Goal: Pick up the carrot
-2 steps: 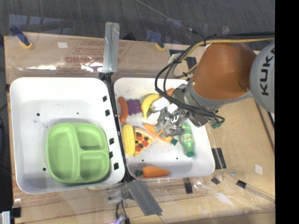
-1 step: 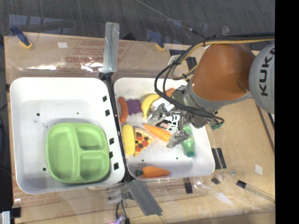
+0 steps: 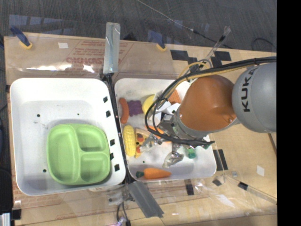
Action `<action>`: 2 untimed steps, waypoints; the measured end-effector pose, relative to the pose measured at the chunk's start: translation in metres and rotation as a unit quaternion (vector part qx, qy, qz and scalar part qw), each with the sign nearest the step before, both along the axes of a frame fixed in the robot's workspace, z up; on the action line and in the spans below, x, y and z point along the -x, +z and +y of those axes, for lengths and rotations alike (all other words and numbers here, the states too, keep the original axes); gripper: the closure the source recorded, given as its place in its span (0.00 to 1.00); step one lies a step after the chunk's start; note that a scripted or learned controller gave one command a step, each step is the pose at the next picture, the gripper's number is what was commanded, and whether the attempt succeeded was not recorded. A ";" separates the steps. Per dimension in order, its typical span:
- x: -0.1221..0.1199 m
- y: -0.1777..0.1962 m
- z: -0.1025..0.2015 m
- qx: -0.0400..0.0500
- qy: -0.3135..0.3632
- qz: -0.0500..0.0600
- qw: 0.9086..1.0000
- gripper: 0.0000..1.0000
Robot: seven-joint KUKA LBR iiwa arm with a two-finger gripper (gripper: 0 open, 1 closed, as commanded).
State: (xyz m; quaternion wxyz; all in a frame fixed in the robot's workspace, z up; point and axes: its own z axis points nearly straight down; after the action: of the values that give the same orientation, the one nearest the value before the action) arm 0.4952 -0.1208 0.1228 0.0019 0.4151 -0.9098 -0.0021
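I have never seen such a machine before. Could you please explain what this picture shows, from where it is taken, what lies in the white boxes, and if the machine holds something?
One camera above the bench looks down at a slant. The grey and orange shape is a robot arm reaching in from the right. At its end is a metal gripper with two fingers, hanging over the right bin. I see nothing between its fingers.

The left bin holds a green divided plate. The right bin holds toy food: a carrot by the near wall, a corn cob, a sausage, purple grapes and something yellow partly hidden by the arm. The carrot lies apart from the gripper, not yet picked up.
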 end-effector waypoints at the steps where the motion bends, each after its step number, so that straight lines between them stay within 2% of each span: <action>1: -0.047 -0.026 -0.032 0.002 0.169 -0.007 0.986 0.00; 2: -0.009 -0.024 0.008 0.005 0.292 -0.011 0.956 0.00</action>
State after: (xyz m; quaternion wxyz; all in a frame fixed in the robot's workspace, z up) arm 0.5047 -0.1126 0.0984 -0.0052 0.6626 -0.7489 0.0080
